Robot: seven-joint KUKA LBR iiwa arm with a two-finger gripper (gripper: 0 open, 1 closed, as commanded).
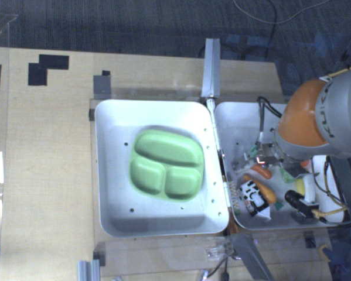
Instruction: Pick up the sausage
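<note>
– In the right bin (239,119), what are you seeing?

– I'm looking at one arm (339,116), coming in from three o'clock, orange band (298,124) over the bin's middle. One gripper (263,155) is down low in the clutter. I can't tell how far open it is, or whether it has hold of anything; the wrist covers that.

– And the sausage?

– I count one sausage (259,172), reddish-orange, lying in the bin just at the gripper's six o'clock, very close under it. I can't say whether they touch.

– What else is in there?

– I count three loose things. One orange piece (268,193) lies at the sausage's five o'clock. One black-and-white packet (252,196) sits right against that piece, on its nine o'clock side, near the bin's front wall. One yellow thing (300,187) is off at the sausage's four o'clock, partly under the arm.

– And the other side?

– That makes two bins in all, side by side. The left bin (105,174), at nine o'clock from the gripper, holds one green tray (166,164) near its middle. I count three compartments: one long one at twelve o'clock, two smaller ones at six.
</note>
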